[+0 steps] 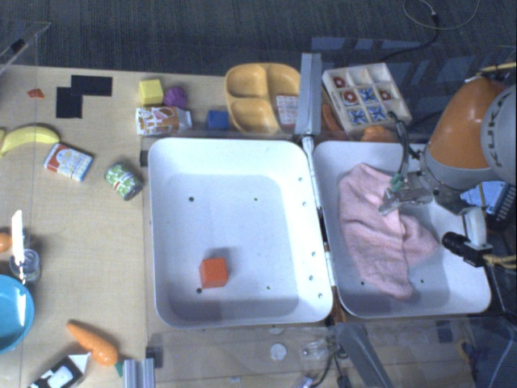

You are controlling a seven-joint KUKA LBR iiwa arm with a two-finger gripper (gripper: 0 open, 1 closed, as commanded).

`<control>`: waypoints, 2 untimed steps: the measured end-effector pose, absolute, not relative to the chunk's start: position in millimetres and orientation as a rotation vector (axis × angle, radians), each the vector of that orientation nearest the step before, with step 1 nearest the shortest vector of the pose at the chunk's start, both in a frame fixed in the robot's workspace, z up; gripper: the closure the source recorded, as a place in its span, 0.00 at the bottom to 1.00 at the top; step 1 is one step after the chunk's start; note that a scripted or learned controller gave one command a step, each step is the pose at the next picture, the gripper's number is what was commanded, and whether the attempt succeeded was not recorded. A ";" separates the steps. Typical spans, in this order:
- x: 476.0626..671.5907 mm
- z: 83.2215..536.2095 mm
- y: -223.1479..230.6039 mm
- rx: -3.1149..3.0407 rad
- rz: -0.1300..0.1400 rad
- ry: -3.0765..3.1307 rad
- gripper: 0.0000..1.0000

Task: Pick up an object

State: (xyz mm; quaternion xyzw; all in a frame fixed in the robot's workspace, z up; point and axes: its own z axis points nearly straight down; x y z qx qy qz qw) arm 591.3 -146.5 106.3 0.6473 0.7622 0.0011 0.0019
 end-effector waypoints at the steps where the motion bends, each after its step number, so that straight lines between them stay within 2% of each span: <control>1: 588.7 92.9 -183.0 1.819 0.012 2.542 0.00; 2: 591.7 104.7 -181.8 1.813 0.018 2.539 1.00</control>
